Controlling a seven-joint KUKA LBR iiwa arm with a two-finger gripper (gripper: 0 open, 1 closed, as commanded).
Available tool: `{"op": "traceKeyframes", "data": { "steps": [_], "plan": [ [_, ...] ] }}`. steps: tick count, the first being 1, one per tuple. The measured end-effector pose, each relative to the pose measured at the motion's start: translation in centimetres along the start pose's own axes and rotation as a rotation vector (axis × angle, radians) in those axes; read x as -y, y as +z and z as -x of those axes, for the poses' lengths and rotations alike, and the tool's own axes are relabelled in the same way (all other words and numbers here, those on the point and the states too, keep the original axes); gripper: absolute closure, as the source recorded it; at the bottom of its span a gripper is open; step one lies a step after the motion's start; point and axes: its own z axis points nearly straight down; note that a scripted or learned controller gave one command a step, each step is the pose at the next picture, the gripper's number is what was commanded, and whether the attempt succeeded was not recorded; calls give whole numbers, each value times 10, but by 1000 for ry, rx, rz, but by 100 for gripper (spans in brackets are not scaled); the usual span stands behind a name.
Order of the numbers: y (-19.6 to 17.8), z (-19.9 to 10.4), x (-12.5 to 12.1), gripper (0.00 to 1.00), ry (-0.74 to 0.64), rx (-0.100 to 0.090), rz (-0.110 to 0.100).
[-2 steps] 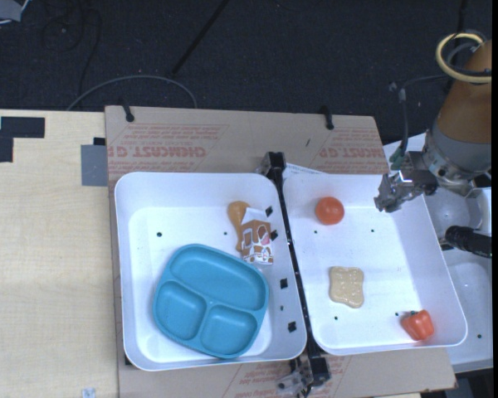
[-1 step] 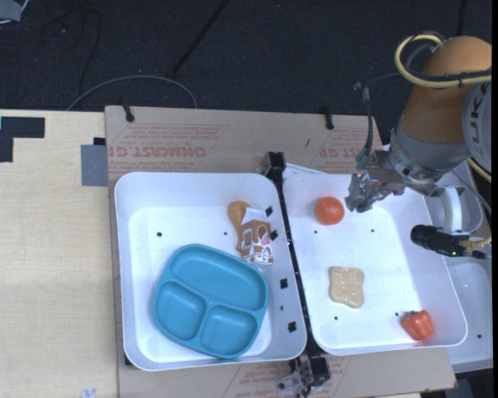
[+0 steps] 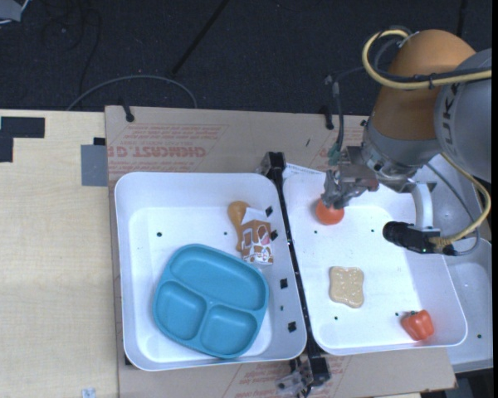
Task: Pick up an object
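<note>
my hand (image 3: 339, 196) sits right over the small round orange-red ball (image 3: 329, 214) near the far left corner of the right white bin (image 3: 448, 280); ball just below it, grip state cannot tell.

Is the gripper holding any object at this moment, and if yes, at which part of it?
It cannot be told. The gripper is right above a small red-orange round object in the right bin, touching or nearly so, but no clear hold shows.
</note>
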Motion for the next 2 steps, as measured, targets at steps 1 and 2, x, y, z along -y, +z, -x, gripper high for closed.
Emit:
{"op": "traceKeyframes", "data": {
  "steps": [1, 2],
  "plan": [
    [0, -61, -6, 100, -2, -1, 0],
    [20, -112, -7, 100, -1, 0, -3]
  ]
}}
